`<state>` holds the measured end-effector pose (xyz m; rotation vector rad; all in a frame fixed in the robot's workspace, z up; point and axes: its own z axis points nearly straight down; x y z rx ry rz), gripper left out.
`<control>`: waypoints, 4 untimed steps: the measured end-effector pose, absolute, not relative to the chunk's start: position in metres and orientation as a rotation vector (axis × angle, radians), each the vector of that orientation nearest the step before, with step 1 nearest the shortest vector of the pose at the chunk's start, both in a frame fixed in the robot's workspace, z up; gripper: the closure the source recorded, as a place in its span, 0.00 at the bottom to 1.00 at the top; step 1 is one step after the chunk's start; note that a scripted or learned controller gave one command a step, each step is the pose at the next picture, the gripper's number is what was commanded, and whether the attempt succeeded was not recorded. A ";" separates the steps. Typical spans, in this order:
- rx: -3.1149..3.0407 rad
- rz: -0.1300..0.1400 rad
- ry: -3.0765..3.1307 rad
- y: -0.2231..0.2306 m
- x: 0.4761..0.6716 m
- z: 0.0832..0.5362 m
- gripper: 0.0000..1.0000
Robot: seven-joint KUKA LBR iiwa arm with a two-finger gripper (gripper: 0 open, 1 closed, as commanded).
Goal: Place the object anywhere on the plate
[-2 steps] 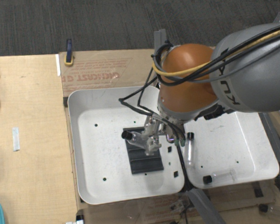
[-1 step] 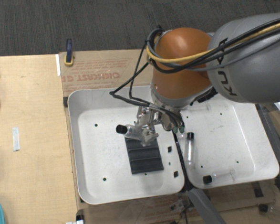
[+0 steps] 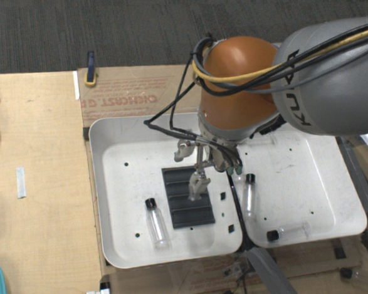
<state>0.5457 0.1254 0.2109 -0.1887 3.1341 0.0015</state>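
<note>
Two white bins [image 3: 112, 198], fingers [image 3: 198, 185] over black ribbed plate [image 3: 190, 212]; finger state unclear, vial [image 3: 156, 224] beside plate

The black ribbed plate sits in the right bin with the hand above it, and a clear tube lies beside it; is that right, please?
Not quite: the camera view shows the black ribbed plate in the left bin, not the right one. The hand is above it, and a clear tube lies beside it.
</note>
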 end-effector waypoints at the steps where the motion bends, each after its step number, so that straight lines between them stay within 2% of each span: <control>1: 0.025 0.001 3.140 0.202 0.589 0.118 0.00; 2: 0.032 0.004 3.137 0.200 0.590 0.127 1.00; 3: 0.759 -0.001 3.044 0.219 0.648 0.228 1.00; 4: 0.578 -0.002 3.088 0.228 0.589 0.186 1.00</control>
